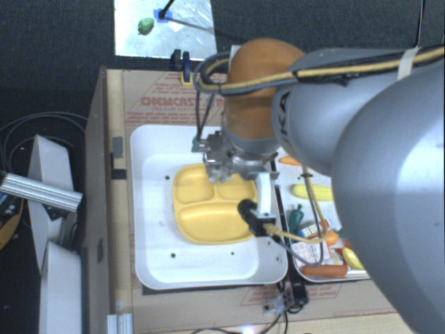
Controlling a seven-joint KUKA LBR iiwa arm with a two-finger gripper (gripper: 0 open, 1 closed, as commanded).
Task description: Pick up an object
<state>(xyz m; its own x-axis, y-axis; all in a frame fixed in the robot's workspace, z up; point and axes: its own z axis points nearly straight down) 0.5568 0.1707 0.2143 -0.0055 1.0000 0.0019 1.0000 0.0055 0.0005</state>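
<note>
Fingers hidden beneath the wrist — gripper (233,176) over the yellow tray (208,211).

arm (361,117) hogs right side, runs off top, right and bottom edges. right bin (327,273) mostly buried under it, just a sliver peeking out. stuff in that sliver half covered: yellow piece (311,191), something green (295,218), orange bit (331,238), red bit (323,271), can't really tell what any of them are. gripper (233,164) tucked under wrist, fingers hidden, state not readable. back edge of yellow divided tray (208,211) covered by gripper. tiny green blob (145,26) on shiny sheet up top, too small to identify.
</note>
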